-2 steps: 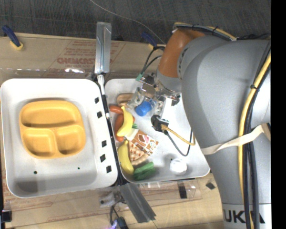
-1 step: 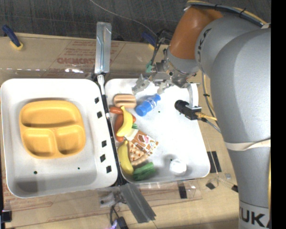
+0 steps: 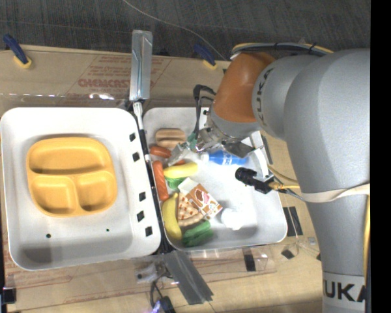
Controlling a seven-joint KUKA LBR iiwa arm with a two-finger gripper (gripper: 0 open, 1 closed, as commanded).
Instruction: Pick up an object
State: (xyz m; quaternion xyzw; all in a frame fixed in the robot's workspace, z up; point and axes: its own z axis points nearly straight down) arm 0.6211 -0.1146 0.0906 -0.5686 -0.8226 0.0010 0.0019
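Note:
The right bin [image 3: 268,222] holds a heap of toy food: a hot dog bun [image 3: 170,136], a red sausage [image 3: 159,178], a yellow corn piece [image 3: 181,171], a pizza slice box [image 3: 199,203], a banana [image 3: 171,216], a green pepper [image 3: 195,235], a white piece [image 3: 232,220] and a blue-and-white bottle [image 3: 227,158]. My gripper [image 3: 197,141] is low in the bin's back part, just right of the bun and above the corn, under the orange wrist band [image 3: 242,91]. Its tips are hidden among the items.
The left bin [image 3: 13,175] holds a yellow divided tray [image 3: 72,173]. A black-clipped divider [image 3: 142,175] runs between the bins. The grey arm [image 3: 319,116] covers the right bin's back right corner. A cable connector [image 3: 253,178] hangs over the bin's right side.

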